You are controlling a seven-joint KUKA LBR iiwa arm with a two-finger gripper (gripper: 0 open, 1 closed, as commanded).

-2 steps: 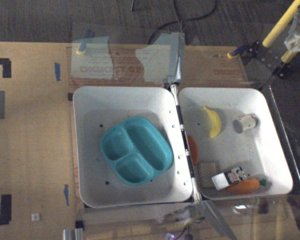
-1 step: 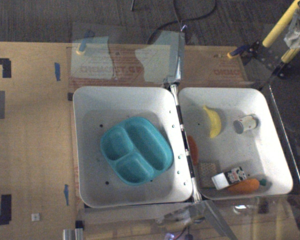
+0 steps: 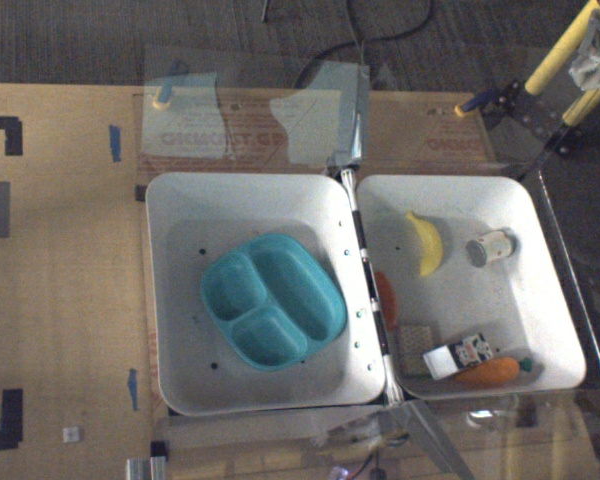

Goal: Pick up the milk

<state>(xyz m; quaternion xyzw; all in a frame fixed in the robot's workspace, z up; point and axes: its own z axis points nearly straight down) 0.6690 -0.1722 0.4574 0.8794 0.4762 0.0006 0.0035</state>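
Near edge of the right bin [image 3: 558, 290], a shallow white tray with rounded corners and a smooth matt floor: the milk [image 3: 460, 353], a small box-shaped carton, lies on its side close to the near wall, its white end turned towards the left bin and a black-and-white print on its upper face. Just beside it, on the nearer side, lies an orange carrot [image 3: 487, 370], tapered and glossy, with a green tip; whether the two touch cannot be told. To the left of the carton sits a flat tan square [image 3: 414, 340] with a coarse, speckled surface. A slim red object [image 3: 384, 300] rests against the wall shared by the bins.

Middle ground: the left bin [image 3: 162, 268] bears a teal divided plate [image 3: 273, 298], a rounded rectangle of smooth plastic with three compartments, set at a slant. Farther back in the right bin, a curved yellow banana [image 3: 427, 243] and a short grey cylinder [image 3: 490, 247] on its side lie well apart from the carton.

Far ground: the tan desk [image 3: 60, 268], marked with blue tape [image 3: 114, 143] and black tape [image 3: 2, 134]; a clear sheet [image 3: 250, 118] behind the bins; a yellow-handled clamp [image 3: 565, 43]; a black cable [image 3: 380, 8] looped on grey carpet.

The state of the end effector cannot be told.
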